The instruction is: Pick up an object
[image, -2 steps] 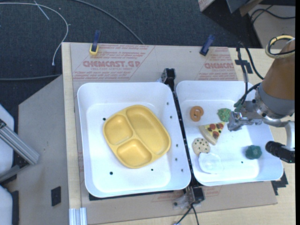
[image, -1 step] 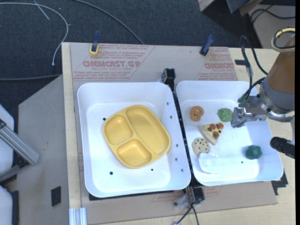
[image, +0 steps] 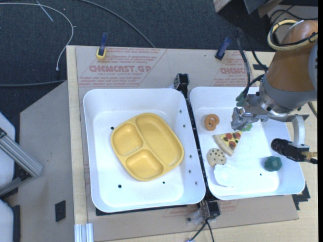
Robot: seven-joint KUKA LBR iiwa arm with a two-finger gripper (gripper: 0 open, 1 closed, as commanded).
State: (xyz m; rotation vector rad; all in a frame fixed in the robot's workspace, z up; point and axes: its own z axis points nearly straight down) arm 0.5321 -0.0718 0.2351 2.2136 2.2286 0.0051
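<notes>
The camera looks down on two white bins side by side. The left bin (image: 96,150) holds a yellow tray (image: 147,146) with three compartments, lying flat near the middle and well apart from everything else. The right bin (image: 290,183) holds the small things: a donut (image: 211,121) near its left wall, a pizza slice (image: 226,142) just below and to the right of it, a cookie (image: 216,157) just below the slice, a flat white piece (image: 226,175) near the front, and a green lump (image: 273,163) toward the right side, beside a black part of the rig.

The arm (image: 292,64) reaches in from the right, and its gripper (image: 242,121) hangs over the upper middle of the right bin, just above the broad end of the pizza slice and to the right of the donut. Whether the pincer is spread or pressed together I cannot tell; the grey head hides the tips from this angle. Nothing shows between them, so nothing counts as held.

My reading is that the step in hand is the approach: the gripper is over the cluster of food pieces, nearest the slice, and no grasp is made. The next move, as I judge it, calls for settling on one target, most likely the slice or the donut, lining up over its middle, and coming straight down to close on it. The slice lies flat and thin against the bin floor, so the tips would need to reach right to the floor; the cookie close by could get nudged.
</notes>
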